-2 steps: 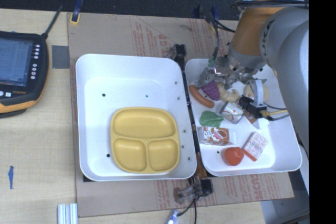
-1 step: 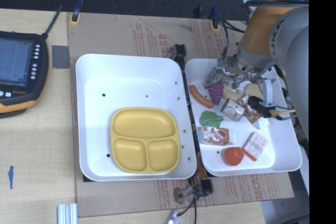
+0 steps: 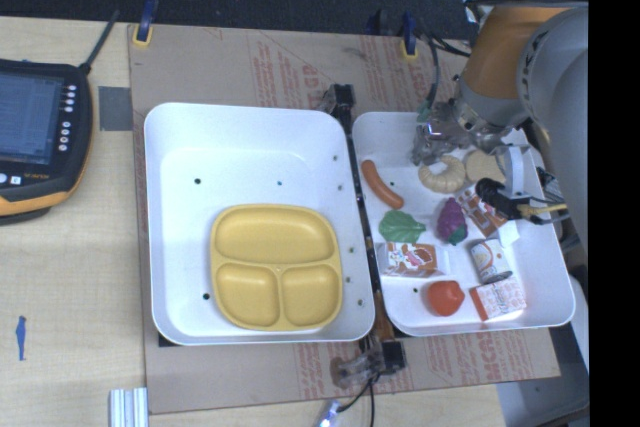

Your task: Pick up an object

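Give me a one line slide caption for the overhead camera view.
KUKA arm's gripper low over the bagel in the right bin of toy food; yellow divided tray in the left bin.

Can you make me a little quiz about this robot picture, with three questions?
1. True or false: the yellow tray with three sections lies in the left bin.
2. Which food lies nearest the right bin's front edge? A) hot dog B) tomato C) purple eggplant
3. Fill in: the end effector hangs over the ____ corner of the right bin, close to the bagel.

Key
1. True.
2. B. The tomato sits close to the front edge, beside a small red-and-white packet.
3. Back (far), on the side next to the left bin.
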You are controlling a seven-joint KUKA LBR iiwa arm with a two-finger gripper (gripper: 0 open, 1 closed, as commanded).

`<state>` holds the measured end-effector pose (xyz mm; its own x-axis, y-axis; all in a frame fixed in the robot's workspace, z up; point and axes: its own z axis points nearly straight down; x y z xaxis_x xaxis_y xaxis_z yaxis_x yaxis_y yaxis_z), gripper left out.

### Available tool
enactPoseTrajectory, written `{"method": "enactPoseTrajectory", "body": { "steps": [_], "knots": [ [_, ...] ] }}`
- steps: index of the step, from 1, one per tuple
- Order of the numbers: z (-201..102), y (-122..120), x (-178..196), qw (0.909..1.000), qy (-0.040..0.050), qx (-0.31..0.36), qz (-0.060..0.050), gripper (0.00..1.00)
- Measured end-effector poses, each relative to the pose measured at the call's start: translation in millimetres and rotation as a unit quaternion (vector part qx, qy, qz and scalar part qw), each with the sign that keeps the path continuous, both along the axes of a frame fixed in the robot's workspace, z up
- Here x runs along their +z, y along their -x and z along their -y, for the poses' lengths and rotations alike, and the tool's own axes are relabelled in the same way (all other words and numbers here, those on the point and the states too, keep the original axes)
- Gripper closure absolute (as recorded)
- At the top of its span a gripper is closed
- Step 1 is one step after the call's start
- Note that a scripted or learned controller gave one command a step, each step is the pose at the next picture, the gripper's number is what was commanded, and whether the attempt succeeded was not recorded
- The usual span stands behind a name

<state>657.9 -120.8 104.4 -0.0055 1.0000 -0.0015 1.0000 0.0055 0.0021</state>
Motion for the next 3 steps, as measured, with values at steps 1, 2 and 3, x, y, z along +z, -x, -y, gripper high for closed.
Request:
{"method": "enactPoseTrajectory", "body": {
  "steps": [1, 2, 3],
  "knots": [
    [19, 72, -1, 1.0000, -0.0002, 0.000, -0.003, 1.00],
    [19, 72, -1, 1.0000, -0.0003, 0.000, -0.003, 0.00],
    [42, 13, -13, 1.0000, -0.0009, 0.000, -0.002, 0.00]
  ]
}}
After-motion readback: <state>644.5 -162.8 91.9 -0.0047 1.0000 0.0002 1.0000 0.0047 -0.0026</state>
